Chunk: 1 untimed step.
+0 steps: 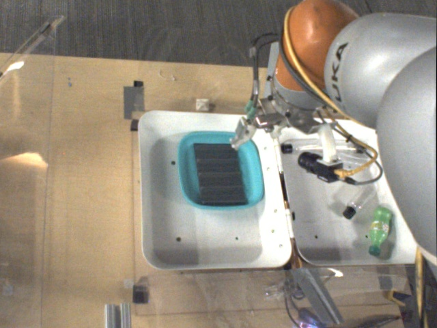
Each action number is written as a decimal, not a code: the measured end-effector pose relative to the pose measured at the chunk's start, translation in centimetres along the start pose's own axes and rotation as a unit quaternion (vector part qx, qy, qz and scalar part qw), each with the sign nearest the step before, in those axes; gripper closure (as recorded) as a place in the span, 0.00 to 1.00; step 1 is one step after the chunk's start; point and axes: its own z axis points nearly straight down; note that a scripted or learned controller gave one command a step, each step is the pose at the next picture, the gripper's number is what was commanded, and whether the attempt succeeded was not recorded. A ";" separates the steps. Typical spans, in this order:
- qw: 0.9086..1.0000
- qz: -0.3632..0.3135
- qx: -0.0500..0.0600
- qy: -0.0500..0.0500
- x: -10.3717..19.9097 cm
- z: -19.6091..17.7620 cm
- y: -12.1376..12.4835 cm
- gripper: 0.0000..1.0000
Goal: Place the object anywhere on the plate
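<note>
In the camera view, two shallow white bins are seen side by side on the wooden counter (68, 217). In the left bin (164, 244) a teal plate (188, 183) is placed, and a dark ribbed object (218, 174) is lying flat on it, almost in the middle of the plate. The gripper (240, 137) is seen at the far right corner of the plate, just above its rim, at the end of the grey arm (382, 67) that reaches in from the right. It cannot be told whether the gripper is open or closed, because it is small and partly blurred; nothing is seen to be held in it.

In the right bin (314, 244) a green bottle-like thing (379, 229) is lying near the right wall, and a small dark piece (349, 212) is beside it.

If the dark ribbed object is the task's thing, the placing seems to be done already, since it rests fully on the plate and apart from the gripper. Only the withdrawal of the arm would then be left. This is a judgement, not a certainty.
</note>
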 end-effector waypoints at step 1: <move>1.000 0.000 0.000 0.000 0.0 0.0 0.0 0.00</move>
